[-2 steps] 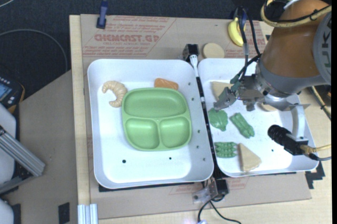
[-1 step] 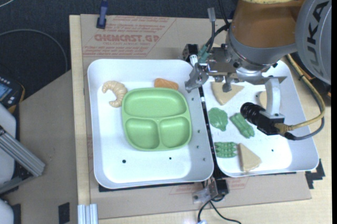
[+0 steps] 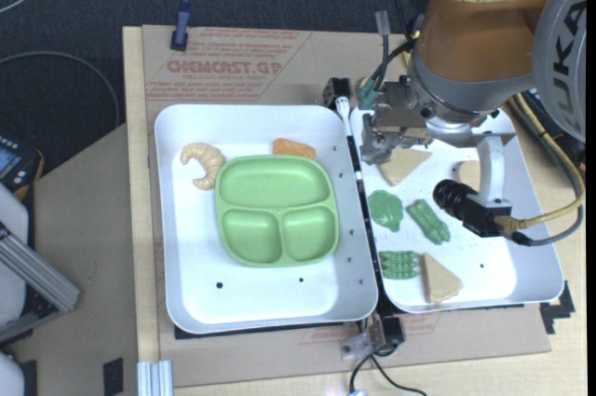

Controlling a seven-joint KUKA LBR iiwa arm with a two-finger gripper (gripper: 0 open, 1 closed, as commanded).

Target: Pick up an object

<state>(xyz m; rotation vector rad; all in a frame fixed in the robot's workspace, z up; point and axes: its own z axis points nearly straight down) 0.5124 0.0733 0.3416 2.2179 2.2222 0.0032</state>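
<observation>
The arm comes in from the upper right, and its gripper hangs low over the back left part of the right bin. Just below the gripper lies a tan wedge, partly hidden by it. Green toy foods sit in front of it: a leafy piece, a pickle-like piece and a ridged piece. Another tan wedge rests near the bin's front. Nothing shows between the fingers.
The left bin holds a green three-compartment plate, a croissant at its back left and an orange piece behind it. A black cylinder with a cable hangs over the right bin. Cardboard lies under both bins.
</observation>
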